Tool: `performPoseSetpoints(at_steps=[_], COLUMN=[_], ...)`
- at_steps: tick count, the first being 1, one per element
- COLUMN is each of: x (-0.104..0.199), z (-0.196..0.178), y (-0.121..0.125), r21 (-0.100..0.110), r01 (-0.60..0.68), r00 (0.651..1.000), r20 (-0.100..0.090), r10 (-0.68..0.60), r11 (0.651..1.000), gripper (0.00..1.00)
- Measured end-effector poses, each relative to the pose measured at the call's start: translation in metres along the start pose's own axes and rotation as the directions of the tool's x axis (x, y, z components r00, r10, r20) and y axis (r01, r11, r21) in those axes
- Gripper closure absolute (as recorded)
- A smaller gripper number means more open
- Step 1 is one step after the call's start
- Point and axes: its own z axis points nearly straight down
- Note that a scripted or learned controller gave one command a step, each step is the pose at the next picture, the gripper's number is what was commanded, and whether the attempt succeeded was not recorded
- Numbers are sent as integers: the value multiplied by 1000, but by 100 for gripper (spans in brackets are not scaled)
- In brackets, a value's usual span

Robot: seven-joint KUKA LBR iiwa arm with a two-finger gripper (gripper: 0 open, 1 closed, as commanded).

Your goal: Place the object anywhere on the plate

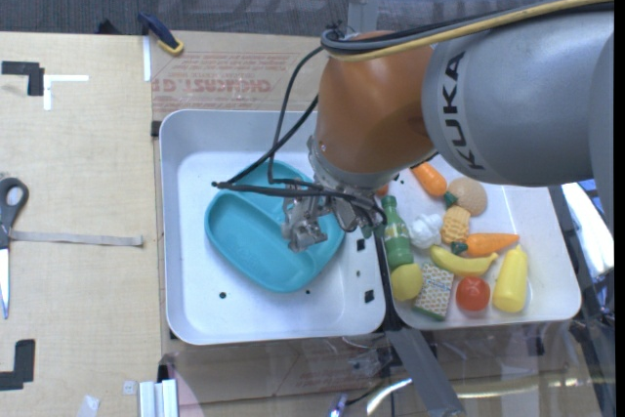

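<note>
Grey carpet runs behind a pale wooden bench (78,161) on which scissors (10,210) lie well to the left of the blue plate (249,244). That plate sits tilted in the left white bin (195,308). Right of the plate, the other bin (547,308) holds toy food: a green bottle (395,234), carrot (491,242), banana (461,261), tomato (473,294), corn (455,225). Directly above the plate's right part hangs the gripper (305,231), dark cables crossing it; whether it pinches anything I cannot tell. The bulky grey-and-orange arm (469,83) hides the bins' far side.
</note>
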Motion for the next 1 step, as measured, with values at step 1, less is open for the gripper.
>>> performPoseSetpoints(at_steps=[1], x=[0], z=[0], y=[0], r21=[0], r01=[0], r00=[1000], r20=[0], r10=[0], r11=[1000], gripper=[0])
